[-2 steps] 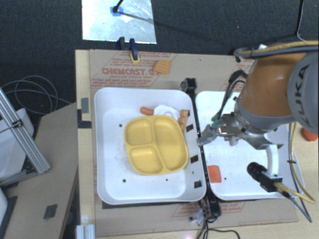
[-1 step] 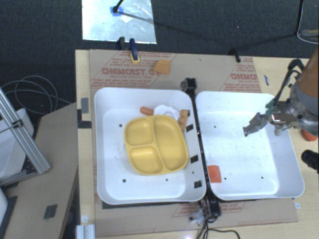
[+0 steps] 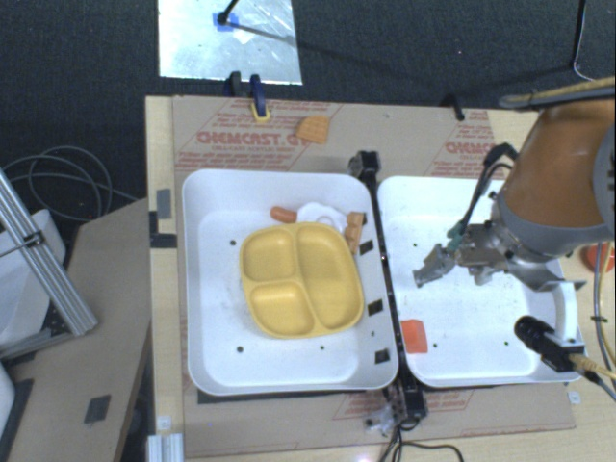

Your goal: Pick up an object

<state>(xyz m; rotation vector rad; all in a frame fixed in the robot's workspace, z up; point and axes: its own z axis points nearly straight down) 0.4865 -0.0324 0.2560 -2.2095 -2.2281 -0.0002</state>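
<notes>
You had a dark blue-grey carpet floor [image 3: 77,65] around the pale wooden counter [image 3: 159,152], which was topped by a brown printed paper-faced sheet [image 3: 404,128]. A shiny silver foil square [image 3: 226,27] lay on the carpet behind it. Loose grey cables [image 3: 60,179] coiled beside a slanted aluminium rail [image 3: 53,268].

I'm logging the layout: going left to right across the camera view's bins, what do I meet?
Yellow divided plastic tray → flat orange square block → grey robot arm with orange band.
</notes>
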